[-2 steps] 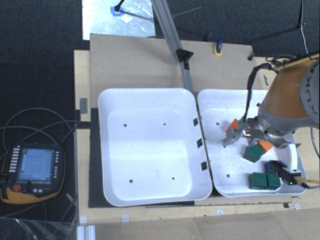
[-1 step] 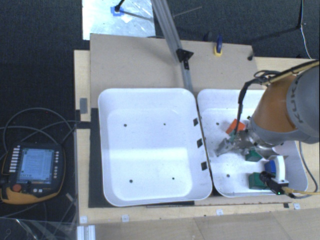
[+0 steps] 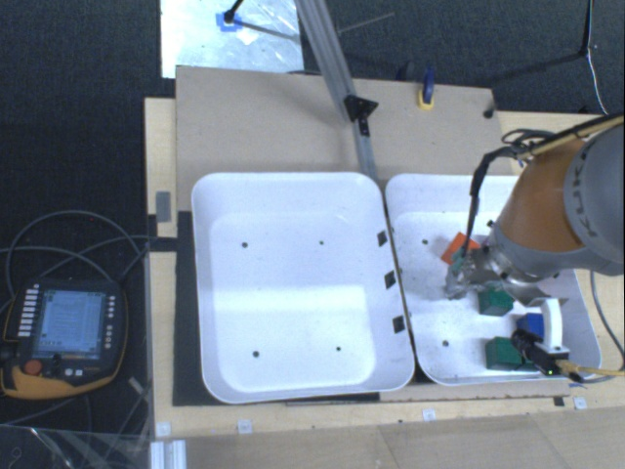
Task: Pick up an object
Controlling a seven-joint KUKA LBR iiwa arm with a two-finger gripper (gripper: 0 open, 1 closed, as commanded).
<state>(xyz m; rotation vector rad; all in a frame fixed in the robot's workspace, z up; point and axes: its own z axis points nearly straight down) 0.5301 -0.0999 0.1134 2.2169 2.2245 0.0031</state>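
**Overhead view of the bench (image 3: 161,164).** Two shallow white bins are set side by side on a sheet of cardboard (image 3: 273,125), their inner rims touching. The arm (image 3: 547,208) is seen reaching in from the right, and the gripper (image 3: 459,283) is lowered into the right bin (image 3: 430,231), near its middle. Whether the gripper is spread or pressed together cannot be told, since its tip is small and dark against the bin floor.

All the loose objects are gathered in the right bin. An orange block (image 3: 455,251) is found just beside the gripper, on its far side (touching or apart cannot be told). A green block (image 3: 495,303) lies just beside the gripper on the arm's side. A blue block (image 3: 532,321) is placed near that green one, towards the front right corner, and a second green block (image 3: 504,354) is set by the front wall.

The left bin (image 3: 293,291) is shown to the left of these. A handheld control unit (image 3: 63,338) with a lit screen is laid on the dark floor — well apart from the bins, left of the bench.
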